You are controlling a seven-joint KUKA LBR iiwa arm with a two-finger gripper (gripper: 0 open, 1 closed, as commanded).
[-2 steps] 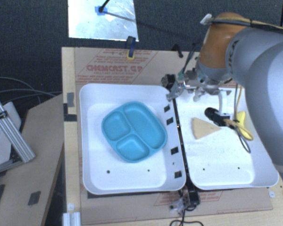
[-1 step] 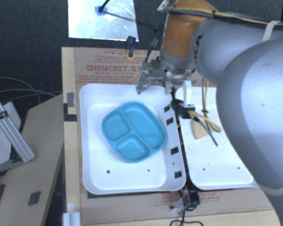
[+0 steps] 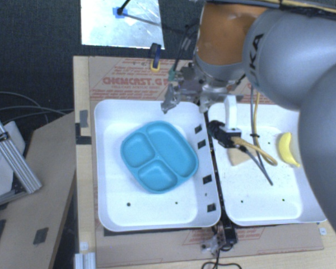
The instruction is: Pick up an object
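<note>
A blue three-compartment plate (image 3: 158, 156) lies in the middle of the left white bin (image 3: 113, 206). My gripper (image 3: 171, 98) hangs over that bin's far edge, just beyond the plate's far rim, with nothing seen in it. In the right bin (image 3: 269, 206) a yellow banana (image 3: 286, 149) lies near the right side. A tan block (image 3: 238, 156) rests close to the divider, with a thin wooden stick (image 3: 260, 153) and a dark grey utensil (image 3: 264, 169) crossing beside it.
The arm's large grey and orange body covers the far right part of the right bin. A cardboard sheet (image 3: 123, 80) lies beyond the bins, with a blue-and-yellow clip (image 3: 155, 56) on it. Metal framing (image 3: 11, 156) stands to the left of the bench.
</note>
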